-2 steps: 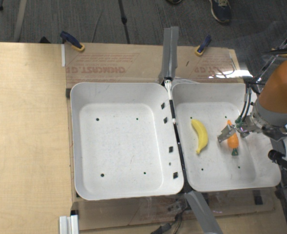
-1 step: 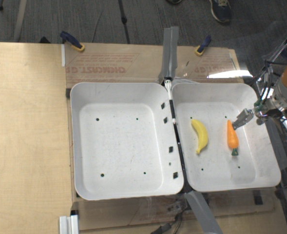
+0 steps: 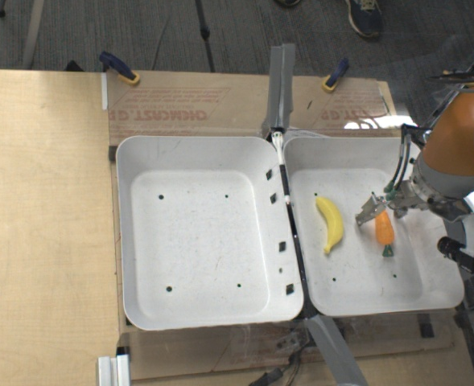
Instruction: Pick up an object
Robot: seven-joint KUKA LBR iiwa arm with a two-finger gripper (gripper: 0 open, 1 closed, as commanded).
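An orange carrot (image 3: 385, 231) with a green stem end lies in the right bin (image 3: 357, 296), right of centre. A yellow banana (image 3: 330, 224) lies to its left in the same bin, pointing roughly front to back. My gripper (image 3: 384, 211) hangs at the carrot's far end, reaching in from the right under the orange-banded wrist (image 3: 455, 139). Its fingers (image 3: 370, 212) stand apart, open, with the carrot's top end just below and between them. The carrot rests on the bin floor, and the banana lies apart from the gripper.
The left bin (image 3: 132, 215) stands beside the right one, joined to it by a black clip strip (image 3: 285, 215). Cardboard (image 3: 188, 107) lies behind both bins, held by two clamps. The arm's body covers the right bin's right rim.
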